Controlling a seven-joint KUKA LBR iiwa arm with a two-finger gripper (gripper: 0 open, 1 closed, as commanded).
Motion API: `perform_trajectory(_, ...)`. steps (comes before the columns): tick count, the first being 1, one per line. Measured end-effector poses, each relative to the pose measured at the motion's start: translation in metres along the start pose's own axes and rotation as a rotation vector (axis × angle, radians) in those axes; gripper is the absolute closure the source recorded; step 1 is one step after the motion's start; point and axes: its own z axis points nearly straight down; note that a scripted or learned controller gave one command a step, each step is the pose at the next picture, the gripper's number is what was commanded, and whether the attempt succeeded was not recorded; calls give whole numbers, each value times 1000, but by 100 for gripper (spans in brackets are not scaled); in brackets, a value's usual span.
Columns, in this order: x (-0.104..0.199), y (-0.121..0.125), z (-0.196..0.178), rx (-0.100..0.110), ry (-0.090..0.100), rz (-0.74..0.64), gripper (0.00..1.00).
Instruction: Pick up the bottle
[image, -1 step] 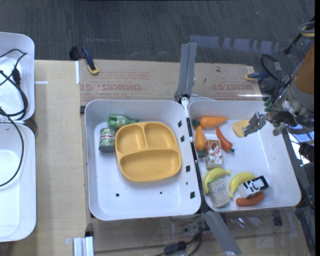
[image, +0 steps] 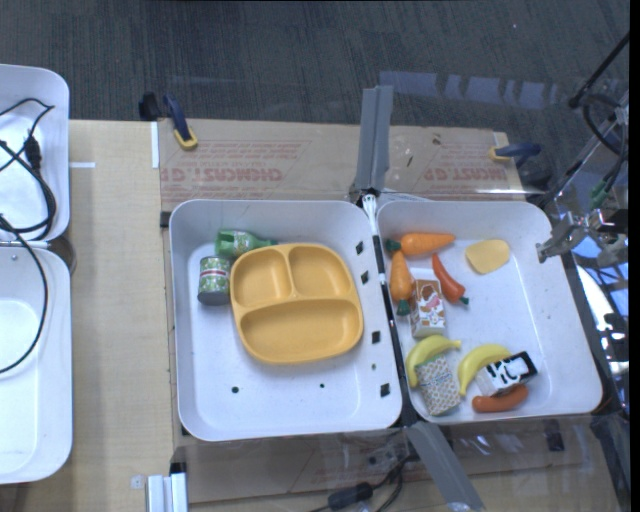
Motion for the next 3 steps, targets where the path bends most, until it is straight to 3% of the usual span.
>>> perform_trajectory(1, 16, -53, 200, 2, 3, -82, 0)
perform_trajectory(2, -18, -5, 212, 5, 14, 100, 0)
perform_trajectory(3, 4, -53, 211, 0, 3, -118, 0)
